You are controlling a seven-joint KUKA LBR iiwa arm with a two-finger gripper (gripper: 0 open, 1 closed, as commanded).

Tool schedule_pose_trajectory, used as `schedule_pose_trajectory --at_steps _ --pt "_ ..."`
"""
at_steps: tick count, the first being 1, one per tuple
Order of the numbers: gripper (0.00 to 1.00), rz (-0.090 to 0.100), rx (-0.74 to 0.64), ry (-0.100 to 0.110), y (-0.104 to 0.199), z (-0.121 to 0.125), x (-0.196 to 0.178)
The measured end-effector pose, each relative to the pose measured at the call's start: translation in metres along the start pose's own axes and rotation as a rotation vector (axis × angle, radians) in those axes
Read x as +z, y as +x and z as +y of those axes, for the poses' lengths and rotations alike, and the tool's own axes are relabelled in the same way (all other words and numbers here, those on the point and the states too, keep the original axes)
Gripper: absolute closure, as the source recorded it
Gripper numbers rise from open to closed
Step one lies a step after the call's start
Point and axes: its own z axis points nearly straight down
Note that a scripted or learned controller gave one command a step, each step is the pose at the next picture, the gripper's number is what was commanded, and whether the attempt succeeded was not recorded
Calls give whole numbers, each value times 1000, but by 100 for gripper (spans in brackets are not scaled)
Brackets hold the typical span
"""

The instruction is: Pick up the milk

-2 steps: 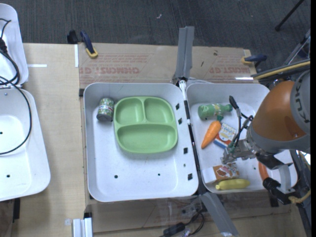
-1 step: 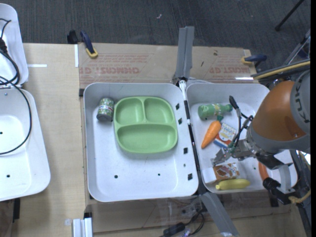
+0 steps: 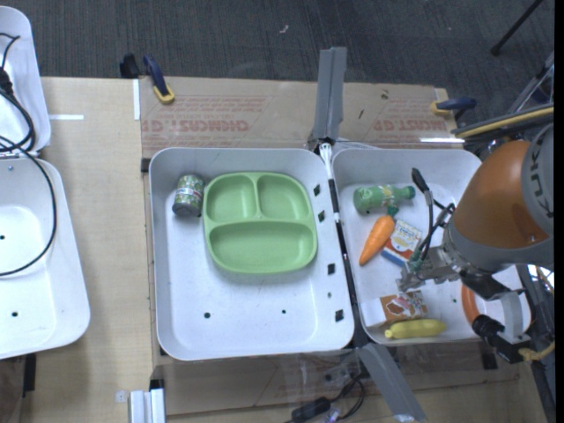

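Camera view is giving me the gripper (image 3: 421, 271) hovering low in the right bin (image 3: 458, 161), just beside the milk carton (image 3: 405, 236), which is lying next to the carrot (image 3: 377, 239). I'm unable to tell the gripper's state.

Small white milk carton (image 3: 406, 236) lying flat in the right bin (image 3: 458, 159), beside the carrot (image 3: 377, 239).

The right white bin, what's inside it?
Right white bin holds a green bottle, orange carrot, yellow banana and two small printed cartons. The grey arm covers its right side.
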Motion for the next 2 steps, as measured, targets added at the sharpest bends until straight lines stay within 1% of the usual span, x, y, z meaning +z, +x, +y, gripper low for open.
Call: schedule_pose_trajectory --at_steps 1,2 --pt "0 0 1 0 0 0 0" --pt "0 -1 -47 -4 -7 -1 25"
